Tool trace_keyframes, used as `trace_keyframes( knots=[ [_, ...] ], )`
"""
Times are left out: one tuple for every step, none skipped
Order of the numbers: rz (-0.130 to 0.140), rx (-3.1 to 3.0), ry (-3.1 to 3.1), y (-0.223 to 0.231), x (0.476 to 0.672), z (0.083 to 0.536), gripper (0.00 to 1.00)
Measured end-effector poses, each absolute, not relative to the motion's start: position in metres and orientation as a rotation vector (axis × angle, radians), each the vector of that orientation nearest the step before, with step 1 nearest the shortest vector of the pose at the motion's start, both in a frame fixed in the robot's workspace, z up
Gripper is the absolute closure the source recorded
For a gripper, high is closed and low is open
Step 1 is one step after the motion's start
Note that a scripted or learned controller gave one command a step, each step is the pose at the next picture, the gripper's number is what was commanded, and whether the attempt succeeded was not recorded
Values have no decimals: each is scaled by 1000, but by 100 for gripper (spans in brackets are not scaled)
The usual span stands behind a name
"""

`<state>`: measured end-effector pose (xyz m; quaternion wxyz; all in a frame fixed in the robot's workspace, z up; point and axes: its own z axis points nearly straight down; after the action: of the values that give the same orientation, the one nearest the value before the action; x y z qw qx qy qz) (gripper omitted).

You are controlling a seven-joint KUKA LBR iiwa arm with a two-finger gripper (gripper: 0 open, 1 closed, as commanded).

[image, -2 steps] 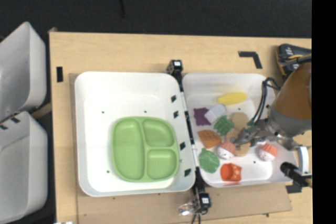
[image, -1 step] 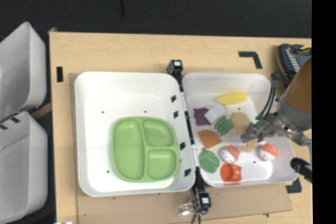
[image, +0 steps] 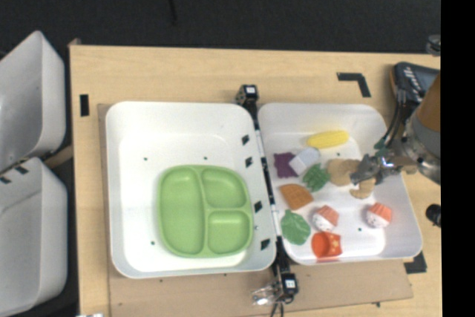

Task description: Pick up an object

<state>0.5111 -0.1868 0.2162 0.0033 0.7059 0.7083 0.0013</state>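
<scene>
We see two white bins side by side on the bench. The left bin [image: 126,159] holds a green tray [image: 204,211] with three compartments, set toward five o'clock of its floor, and nothing lies in it; we judge it the place things are meant to go once lifted. The right bin [image: 397,234] carries the loose pieces, scattered so that each can be reached singly: a yellow piece [image: 327,139] near twelve o'clock, a purple piece [image: 283,164] and a pale block [image: 304,159] touching at ten, a green piece [image: 315,177] just beside them, an orange piece [image: 297,196] at nine, a second green piece [image: 295,228] at seven, a red cup [image: 326,244] at six, and two red-and-white pieces [image: 324,217] [image: 378,214] toward five and four.

The arm comes in from three o'clock, and its gripper [image: 365,173] is low over the bin's right half. Two tan pieces lie there: one [image: 340,171] just to its nine o'clock, the other [image: 361,191] right under it at six. We judge one of these to be the thing aimed at. Nothing shows between the fingers, and how they stand is too blurred for us to tell, so no grasp can be claimed. The pieces lie close here, so a push could shove the neighbours.
</scene>
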Motion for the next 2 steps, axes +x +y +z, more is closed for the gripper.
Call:
trace_keyframes(
  knots=[
    [0,2216,2224,-188,512,241,100],
    [1,2215,2229,-135,525,231,100]
  ],
)
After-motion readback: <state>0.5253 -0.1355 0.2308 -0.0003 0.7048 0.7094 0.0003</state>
